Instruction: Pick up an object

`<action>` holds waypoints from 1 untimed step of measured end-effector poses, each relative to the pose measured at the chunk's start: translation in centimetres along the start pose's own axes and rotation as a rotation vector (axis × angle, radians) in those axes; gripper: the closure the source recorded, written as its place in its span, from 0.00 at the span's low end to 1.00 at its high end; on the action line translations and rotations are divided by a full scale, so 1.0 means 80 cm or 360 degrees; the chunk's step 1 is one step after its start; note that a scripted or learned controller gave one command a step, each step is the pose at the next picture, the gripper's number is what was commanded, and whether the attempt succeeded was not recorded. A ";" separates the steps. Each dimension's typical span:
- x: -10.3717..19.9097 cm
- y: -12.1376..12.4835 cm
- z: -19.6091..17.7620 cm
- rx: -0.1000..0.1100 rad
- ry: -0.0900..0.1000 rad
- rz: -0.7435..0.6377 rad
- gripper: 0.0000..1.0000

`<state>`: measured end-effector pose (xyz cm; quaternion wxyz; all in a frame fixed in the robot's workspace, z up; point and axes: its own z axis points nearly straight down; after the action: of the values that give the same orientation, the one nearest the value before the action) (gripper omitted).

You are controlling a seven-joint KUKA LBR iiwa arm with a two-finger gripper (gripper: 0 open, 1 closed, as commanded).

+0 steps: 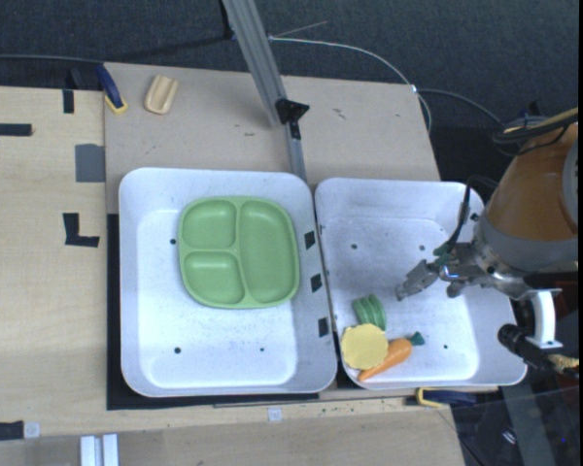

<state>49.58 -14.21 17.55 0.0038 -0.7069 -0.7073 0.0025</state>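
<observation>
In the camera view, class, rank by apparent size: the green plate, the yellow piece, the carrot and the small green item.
1. green plate
2. yellow piece and carrot: too alike to rank
3. small green item

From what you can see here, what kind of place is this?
Probably a robot test bench in a lab: two white bins side by side, toy food like a carrot, and loose cables on dark carpet.

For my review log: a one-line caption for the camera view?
Gripper hovers above right bin near carrot; green plate in left bin.
</observation>
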 end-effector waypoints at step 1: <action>0.004 0.007 0.058 -0.0003 -0.0001 -0.0001 0.00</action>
<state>50.10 -13.91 12.90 0.0029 -0.7066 -0.7076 0.0021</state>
